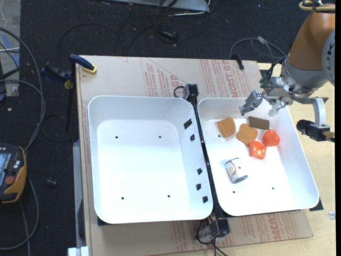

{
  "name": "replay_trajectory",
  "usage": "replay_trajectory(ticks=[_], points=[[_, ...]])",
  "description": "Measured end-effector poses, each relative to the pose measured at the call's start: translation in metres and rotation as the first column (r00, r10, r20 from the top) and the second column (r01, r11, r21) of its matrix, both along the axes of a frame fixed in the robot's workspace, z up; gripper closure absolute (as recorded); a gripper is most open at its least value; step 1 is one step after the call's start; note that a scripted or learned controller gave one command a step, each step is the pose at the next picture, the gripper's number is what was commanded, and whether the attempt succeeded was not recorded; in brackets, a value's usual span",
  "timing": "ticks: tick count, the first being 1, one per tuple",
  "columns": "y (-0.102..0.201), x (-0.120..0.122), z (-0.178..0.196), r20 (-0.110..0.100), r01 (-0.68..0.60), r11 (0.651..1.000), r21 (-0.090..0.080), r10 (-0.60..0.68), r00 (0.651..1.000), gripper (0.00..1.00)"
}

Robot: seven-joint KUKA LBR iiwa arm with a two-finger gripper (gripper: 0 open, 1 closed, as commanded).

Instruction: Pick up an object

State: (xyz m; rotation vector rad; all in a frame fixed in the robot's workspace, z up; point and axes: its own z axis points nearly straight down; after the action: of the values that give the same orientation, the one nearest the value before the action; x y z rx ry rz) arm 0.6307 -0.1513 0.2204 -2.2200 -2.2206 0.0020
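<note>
The gripper (262,103) hangs open and empty above the right bin (298,196), over a flat brown block (259,122) lying lengthwise left to right beside waffle-textured biscuits (226,127).

arm: the grey arm with the orange band (314,33) runs off the right edge, so most of it is cut off

hand: the two-finger metal hand (265,103) is kinda blurry, can't tell how its fingers stand

small can: the small silver can with a printed label (235,170) is too tiny to read

brown block: the flat dark brown block (259,122) has its top edge right under the hand, touching or not, can't tell

orange device: the orange and black handheld device (10,173) is clipped by the left edge
</note>
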Motion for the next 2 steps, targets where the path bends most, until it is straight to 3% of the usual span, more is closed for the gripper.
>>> replay_trajectory(ticks=[1,2], points=[[0.005,-0.037,-0.127,-0.009,0.001,1.000,0.002,-0.001,1.000,0.00],[0.005,-0.034,-0.113,-0.001,0.000,1.000,0.000,0.000,1.000,1.00]])
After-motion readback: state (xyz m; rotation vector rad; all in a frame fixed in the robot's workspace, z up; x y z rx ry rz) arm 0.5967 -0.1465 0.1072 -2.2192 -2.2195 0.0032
